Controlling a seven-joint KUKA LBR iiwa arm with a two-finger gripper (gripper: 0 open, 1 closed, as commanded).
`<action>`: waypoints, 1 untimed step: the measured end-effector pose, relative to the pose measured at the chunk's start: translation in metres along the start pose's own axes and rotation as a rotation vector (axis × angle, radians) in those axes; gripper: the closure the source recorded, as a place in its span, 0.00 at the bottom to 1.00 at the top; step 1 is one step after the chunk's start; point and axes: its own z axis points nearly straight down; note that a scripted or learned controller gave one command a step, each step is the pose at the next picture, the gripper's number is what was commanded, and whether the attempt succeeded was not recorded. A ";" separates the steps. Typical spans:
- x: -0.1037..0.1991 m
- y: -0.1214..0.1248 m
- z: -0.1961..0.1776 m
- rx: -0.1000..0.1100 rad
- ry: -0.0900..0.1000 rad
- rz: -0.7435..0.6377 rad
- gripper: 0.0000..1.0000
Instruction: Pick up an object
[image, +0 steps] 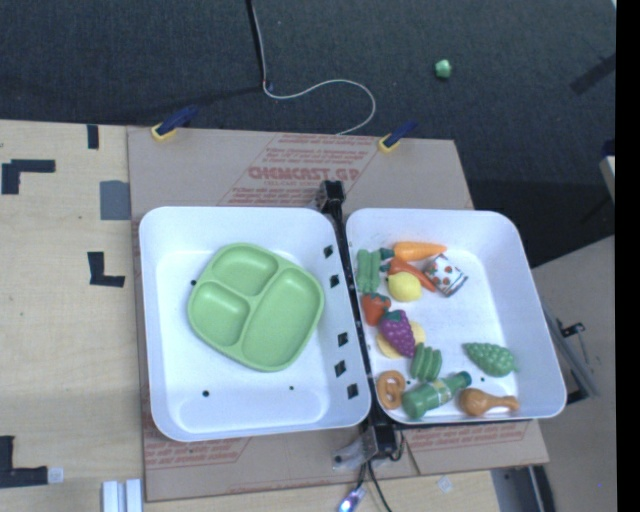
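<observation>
In the right bin, along the near wall, lie a brown drumstick, a green bottle and a pretzel. Just beyond are a leafy green piece and purple grapes. Farther back are a lemon, a small white-and-red box and a carrot. The left bin holds a green divided plate. Whether the gripper is released or clenched cannot be told.
</observation>
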 end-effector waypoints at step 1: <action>0.001 0.001 -0.010 -0.001 -0.001 -0.002 1.00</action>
